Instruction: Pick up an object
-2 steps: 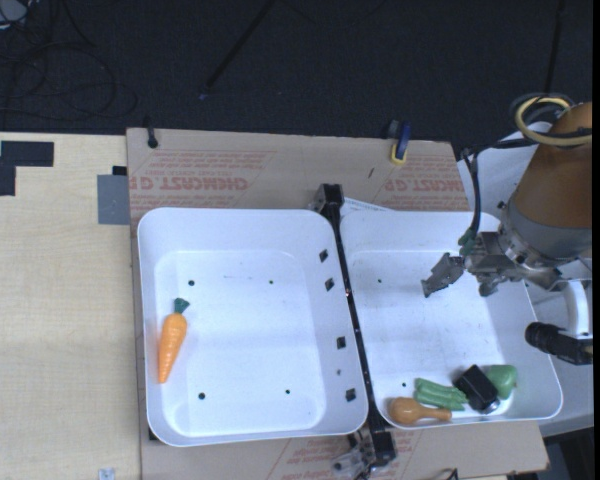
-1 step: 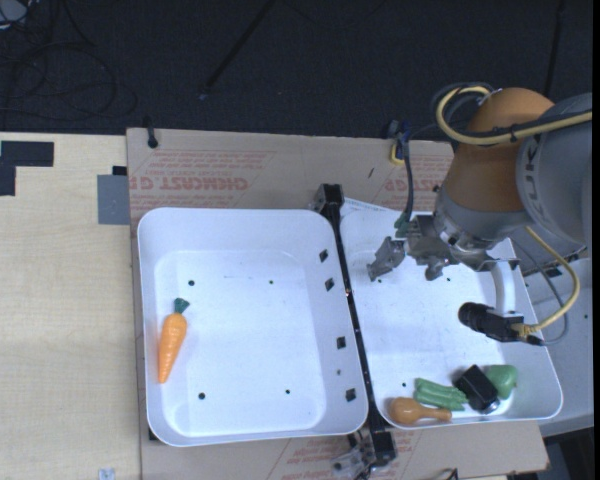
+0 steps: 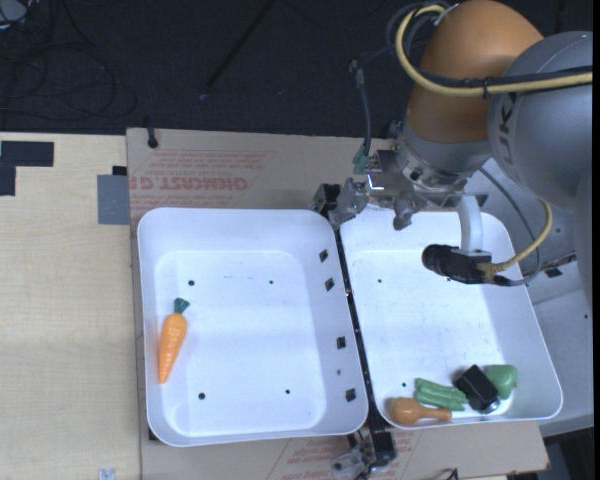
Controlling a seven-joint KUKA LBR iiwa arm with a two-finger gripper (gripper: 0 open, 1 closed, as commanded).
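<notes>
Here one carrot (image 3: 171, 342) lies alone; claw (image 3: 377, 196) grip impossible to tell.

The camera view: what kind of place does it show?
Probably a robotics lab test bench: a grey and orange arm reaches over two white bins, toys such as a carrot lie inside, and loose cables run behind.

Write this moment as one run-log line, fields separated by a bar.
hand: above bins' far edge | carrot: left bin | black object: right bin, near corner
</notes>
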